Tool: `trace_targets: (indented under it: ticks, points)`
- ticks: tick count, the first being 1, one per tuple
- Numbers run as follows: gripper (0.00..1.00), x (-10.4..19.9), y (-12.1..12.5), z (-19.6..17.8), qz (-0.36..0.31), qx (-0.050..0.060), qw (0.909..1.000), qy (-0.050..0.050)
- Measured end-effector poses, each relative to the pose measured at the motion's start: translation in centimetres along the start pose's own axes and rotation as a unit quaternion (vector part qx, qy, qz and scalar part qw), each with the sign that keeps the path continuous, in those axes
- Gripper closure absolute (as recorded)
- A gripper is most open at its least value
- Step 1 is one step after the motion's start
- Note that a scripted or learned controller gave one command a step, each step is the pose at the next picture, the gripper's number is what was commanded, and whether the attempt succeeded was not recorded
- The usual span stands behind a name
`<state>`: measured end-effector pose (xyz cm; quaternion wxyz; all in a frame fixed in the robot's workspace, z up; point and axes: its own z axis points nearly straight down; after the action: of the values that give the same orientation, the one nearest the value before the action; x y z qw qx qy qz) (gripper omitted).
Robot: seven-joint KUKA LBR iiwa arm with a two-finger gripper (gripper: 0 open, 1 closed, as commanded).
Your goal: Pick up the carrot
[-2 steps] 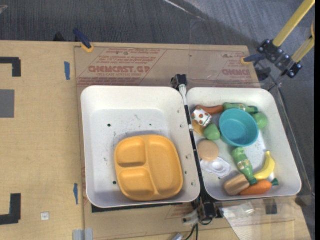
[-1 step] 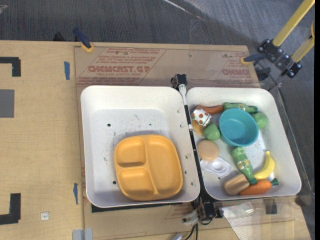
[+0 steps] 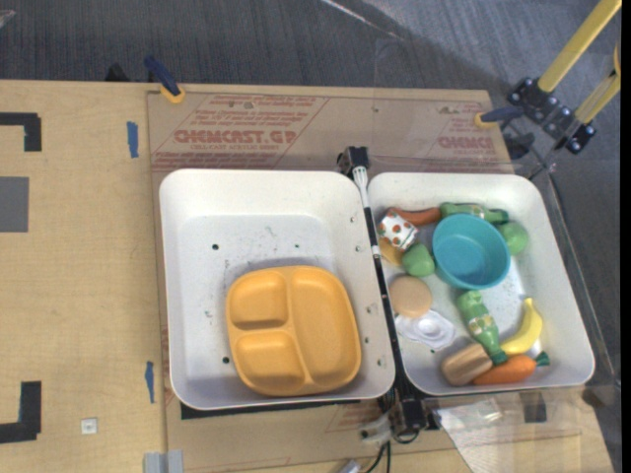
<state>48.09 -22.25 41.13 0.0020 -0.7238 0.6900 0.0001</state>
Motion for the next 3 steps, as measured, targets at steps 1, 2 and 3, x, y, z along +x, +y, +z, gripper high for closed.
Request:
trace_targets:
  ticks: [1,2,3]
  points:
    - [0.00,0.00,0.00,0.00,0.000,0.000,1.0000,0.000]
    - [0.00,0.00,0.00,0.00,0.000,0.000,1.0000,0.000]
    - [0.00,0.00,0.00,0.00,0.000,0.000,1.0000,0.000]
